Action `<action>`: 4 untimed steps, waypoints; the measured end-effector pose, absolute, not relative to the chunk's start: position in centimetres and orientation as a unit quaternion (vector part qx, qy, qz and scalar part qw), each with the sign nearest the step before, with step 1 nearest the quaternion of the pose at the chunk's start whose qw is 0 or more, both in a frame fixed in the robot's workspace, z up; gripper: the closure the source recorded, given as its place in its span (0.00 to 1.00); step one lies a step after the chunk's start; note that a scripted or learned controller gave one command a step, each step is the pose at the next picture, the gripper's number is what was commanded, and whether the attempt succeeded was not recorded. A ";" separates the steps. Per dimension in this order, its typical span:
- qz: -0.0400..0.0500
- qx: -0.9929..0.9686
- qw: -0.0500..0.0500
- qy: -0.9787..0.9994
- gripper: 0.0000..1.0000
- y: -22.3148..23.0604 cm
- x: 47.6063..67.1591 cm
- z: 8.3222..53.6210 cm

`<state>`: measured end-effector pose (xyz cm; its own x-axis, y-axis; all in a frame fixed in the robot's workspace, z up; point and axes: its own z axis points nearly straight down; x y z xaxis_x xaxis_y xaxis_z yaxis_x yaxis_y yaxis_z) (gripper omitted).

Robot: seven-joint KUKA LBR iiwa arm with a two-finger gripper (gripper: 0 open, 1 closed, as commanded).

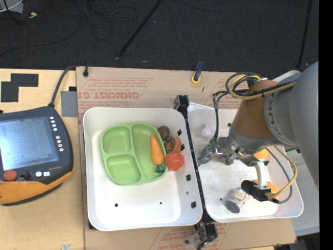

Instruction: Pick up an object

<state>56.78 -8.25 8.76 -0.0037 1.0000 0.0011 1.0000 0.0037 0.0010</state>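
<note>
A small cylindrical tin can with a pale printed label (237, 199) is seen lying on its side on the floor of the right white plastic bin (291, 210), toward six o'clock of that bin, just beside a black-and-yellow part of the arm's tooling. It is judged to be light, rigid and smooth, likely to roll or slip if touched off-centre, so hold would best be taken across its curved body at mid-length, square to its axis. The hand (219, 151) is found at about eleven o'clock from the can, low over the bin near the dividing wall; whether it is wide or narrow cannot be told from this view, and nothing is seen held in it. Further out, at nine o'clock, the left white plastic bin (99, 202) carries a glossy green three-compartment plastic tray (122, 163), on whose three o'clock edge an orange tapered toy carrot (156, 149) rests, with a round red toy tomato (175, 161) and brown rounded pieces (167, 135) touching beside it. Both bins are set on a brown cardboard-covered desk (125, 87).
</note>
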 end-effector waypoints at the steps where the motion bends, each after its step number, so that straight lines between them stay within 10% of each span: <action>1: 0.002 -0.707 0.003 -0.707 0.00 -8.2 55.2 8.7; 2: 0.001 -0.709 0.003 -0.705 1.00 -8.3 55.3 9.7; 3: -0.001 -0.706 0.002 -0.709 1.00 -2.2 48.3 19.2; 4: -0.003 -0.705 -0.001 -0.709 1.00 1.7 48.8 29.3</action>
<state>48.85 1.71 29.25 -0.0054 1.0000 0.0017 1.0000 0.0054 0.0057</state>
